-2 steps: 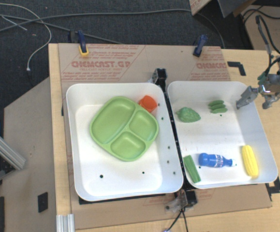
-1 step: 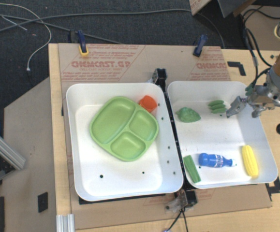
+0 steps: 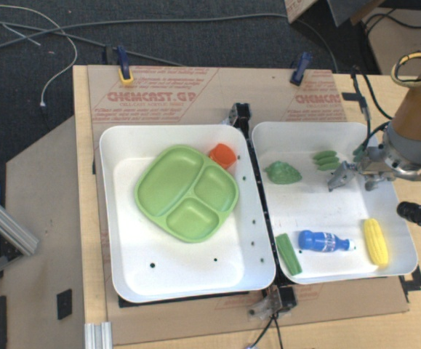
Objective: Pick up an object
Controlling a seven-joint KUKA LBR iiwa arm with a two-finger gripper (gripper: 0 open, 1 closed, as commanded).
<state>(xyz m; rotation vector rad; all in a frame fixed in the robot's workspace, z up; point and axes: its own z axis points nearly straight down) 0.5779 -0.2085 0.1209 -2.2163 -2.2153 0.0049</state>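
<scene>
Hanging over the right bin (image 3: 399,264) near its far right side, the gripper (image 3: 355,177) had its two dark fingers spread apart, and nothing was between them. One finger tip pointed down toward the bin floor, just beside a small pile of green beans (image 3: 326,159), which was the nearest thing to take. These beans looked like light, hard plastic, so I judged they would be stiff and a little slippery; a hold across the narrow middle of the pile seemed the safest.

Further out in the same bin lay a green leafy piece (image 3: 283,172), a blue bottle (image 3: 323,242) on its side, a yellow corn cob (image 3: 374,241) and a long green stick (image 3: 288,254) near the front left corner. The bottle was round and could roll away, I think.

In the left bin (image 3: 123,267) rested a green divided plate (image 3: 187,193), with a small orange thing (image 3: 223,153) touching its far edge.

On the cardboard sheet (image 3: 86,195) under the bins, red print read partly "CHEMCAST GP"; the other letters were too small to read.
</scene>
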